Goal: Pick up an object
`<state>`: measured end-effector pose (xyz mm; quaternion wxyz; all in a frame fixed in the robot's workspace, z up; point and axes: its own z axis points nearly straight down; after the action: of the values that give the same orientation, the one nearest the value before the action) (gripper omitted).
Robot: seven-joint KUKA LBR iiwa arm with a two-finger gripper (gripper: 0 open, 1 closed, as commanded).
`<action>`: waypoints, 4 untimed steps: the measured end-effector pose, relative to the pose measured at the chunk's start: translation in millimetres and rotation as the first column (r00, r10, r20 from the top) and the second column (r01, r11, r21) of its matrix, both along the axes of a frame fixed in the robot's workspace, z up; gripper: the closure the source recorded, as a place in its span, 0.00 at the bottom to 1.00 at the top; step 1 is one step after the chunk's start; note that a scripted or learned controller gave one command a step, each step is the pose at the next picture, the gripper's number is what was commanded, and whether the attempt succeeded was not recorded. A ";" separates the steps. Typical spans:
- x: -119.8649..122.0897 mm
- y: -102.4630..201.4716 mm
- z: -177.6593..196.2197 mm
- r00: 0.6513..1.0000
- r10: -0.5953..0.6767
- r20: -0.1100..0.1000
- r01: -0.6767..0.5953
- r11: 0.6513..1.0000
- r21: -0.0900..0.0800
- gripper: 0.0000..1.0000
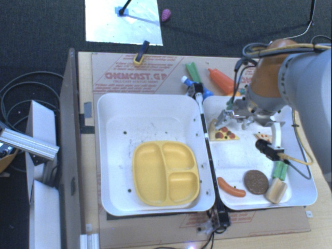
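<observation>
My gripper point(232, 122) hangs low over the back left part of the right bin point(306, 191), its fingers open and nothing between them. Just below and in front of it lies a toy pizza slice point(224, 134), close to the fingertips. Farther forward in the same bin are a red sausage point(231, 187), a round brown patty point(256, 181) and a beige piece with a green end point(277, 185). A smaller pizza-like piece point(263, 137) lies to the right of the gripper, partly hidden by the arm.
The left bin point(111, 139) holds a yellow divided plate point(166, 173). Behind the bins on the cardboard lie an orange carrot point(222, 81), a green piece point(192, 70) and a blue piece point(187, 80). A black cable end point(265, 149) hangs from the arm.
</observation>
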<state>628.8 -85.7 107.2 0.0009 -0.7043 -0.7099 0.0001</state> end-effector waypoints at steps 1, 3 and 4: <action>-12.2 -33.6 -18.0 1.000 -0.009 0.013 0.009 1.000 0.002 0.00; -40.8 -41.1 -4.3 1.000 -0.003 0.020 0.003 1.000 -0.001 1.00; -103.6 -68.9 65.5 1.000 -0.011 0.003 0.011 1.000 -0.002 1.00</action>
<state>525.3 -154.7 172.6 -0.0010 -0.7081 -0.7061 -0.0001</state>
